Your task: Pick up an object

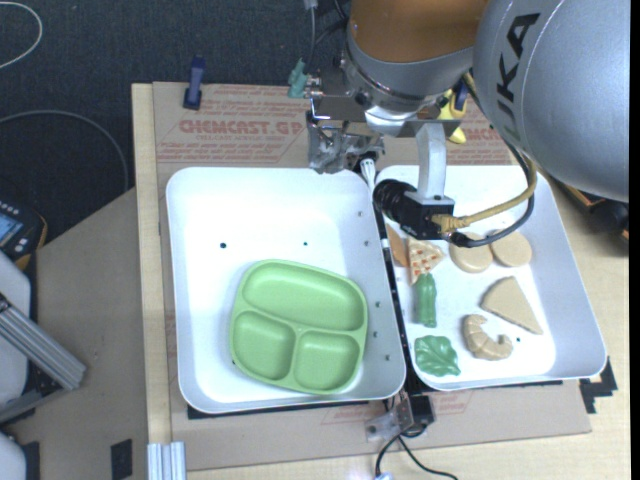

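Note:
The right bin (578,313) holds toy food: a pizza slice (425,258), a green pickle (427,299), a green leaf (436,355), a croissant (487,339), a tan wedge (512,304) and two round biscuits (470,259). My gripper (337,154) hangs under the grey and orange wrist, over the far end of the wall between the two bins. It is up and to the left of the food and I see nothing held in it. A black unit (412,209) with a tan cable hangs over the right bin's far left corner and hides part of the pizza slice.
A green divided tray (298,325) lies in the near half of the left bin (182,268). The large grey arm covers the top right of the view. Cables and a blue clip (194,83) lie beyond the bins.

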`<move>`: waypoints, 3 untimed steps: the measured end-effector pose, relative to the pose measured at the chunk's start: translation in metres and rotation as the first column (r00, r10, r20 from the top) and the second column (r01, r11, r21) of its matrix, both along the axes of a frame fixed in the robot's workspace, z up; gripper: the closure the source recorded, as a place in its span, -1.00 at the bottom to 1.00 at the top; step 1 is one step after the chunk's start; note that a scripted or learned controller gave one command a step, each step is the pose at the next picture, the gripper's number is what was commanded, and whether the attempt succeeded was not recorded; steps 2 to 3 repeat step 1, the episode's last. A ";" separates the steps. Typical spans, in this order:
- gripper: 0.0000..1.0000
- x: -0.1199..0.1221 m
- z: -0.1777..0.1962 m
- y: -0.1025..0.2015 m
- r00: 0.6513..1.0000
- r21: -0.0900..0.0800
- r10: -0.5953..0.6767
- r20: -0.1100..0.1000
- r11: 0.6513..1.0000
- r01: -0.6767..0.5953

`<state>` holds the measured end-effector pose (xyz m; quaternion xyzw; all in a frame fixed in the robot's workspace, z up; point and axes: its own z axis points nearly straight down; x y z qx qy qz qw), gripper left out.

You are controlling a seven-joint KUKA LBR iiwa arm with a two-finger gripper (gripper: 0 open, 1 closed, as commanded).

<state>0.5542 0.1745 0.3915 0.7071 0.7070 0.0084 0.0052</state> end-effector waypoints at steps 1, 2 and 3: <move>1.00 -0.079 -0.028 0.002 1.000 -0.005 0.002 -0.027 1.000 -0.002; 1.00 -0.079 -0.028 0.002 1.000 -0.005 0.002 -0.027 1.000 -0.002; 1.00 -0.079 -0.028 0.002 1.000 -0.005 0.002 -0.027 1.000 -0.002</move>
